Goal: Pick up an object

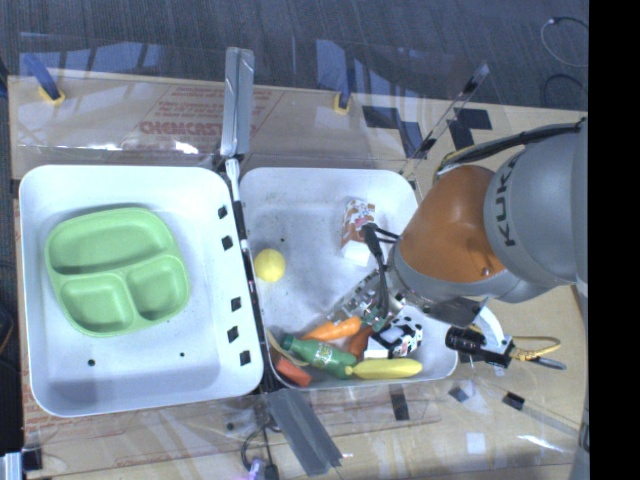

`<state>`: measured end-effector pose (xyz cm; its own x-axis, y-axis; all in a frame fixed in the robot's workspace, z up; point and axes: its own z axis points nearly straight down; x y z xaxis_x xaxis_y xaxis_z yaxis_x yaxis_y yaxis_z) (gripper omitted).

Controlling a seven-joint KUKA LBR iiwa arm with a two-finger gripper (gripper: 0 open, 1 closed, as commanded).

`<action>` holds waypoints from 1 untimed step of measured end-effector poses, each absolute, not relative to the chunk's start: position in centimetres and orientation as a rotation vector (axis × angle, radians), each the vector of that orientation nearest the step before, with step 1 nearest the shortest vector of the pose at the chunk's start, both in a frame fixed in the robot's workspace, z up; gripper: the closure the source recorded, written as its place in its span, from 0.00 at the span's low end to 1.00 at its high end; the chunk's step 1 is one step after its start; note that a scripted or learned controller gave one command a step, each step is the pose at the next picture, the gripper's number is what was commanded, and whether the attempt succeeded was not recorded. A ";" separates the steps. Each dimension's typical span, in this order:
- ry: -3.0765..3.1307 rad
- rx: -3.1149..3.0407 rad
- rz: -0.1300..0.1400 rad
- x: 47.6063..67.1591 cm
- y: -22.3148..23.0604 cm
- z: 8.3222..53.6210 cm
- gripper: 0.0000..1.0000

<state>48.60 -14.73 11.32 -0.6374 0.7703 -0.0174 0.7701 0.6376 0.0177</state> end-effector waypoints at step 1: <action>2.823 1.328 0.013 48.5 -14.7 11.3 0.00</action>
